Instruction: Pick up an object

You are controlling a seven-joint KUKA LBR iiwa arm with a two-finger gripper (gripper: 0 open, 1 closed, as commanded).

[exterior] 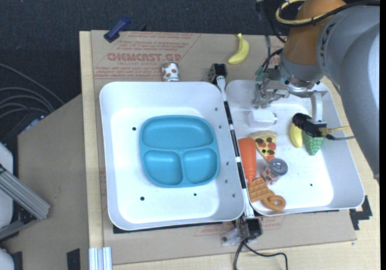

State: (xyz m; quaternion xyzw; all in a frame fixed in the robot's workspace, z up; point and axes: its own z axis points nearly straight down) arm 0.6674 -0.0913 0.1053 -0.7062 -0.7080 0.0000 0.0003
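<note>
1. The gripper (265, 99) is seen low over the far-left part of the right bin (338, 193), directly above a small white block (263, 119) that lies on the bin floor.
2. Whether the claw is wide or narrow cannot be told from this slant; nothing is seen held in it.
3. The white block is judged the likeliest target, since it sits just beneath the tool and apart from the other items.
4. A straight descent is advised, so that the block is straddled rather than pushed toward the bin's left wall.
5. Poor contrast is noted: the pale block on a pale floor leaves its edges unclear, so a centred approach is preferred.
6. The pizza slice (266, 144) and carrot (247, 158) lie just nearer the camera; contact with them is best avoided.
7. The lemon and green piece (304, 135) to the right are judged far enough away not to be disturbed.
8. A vertical lift is recommended once closure is made.
</note>
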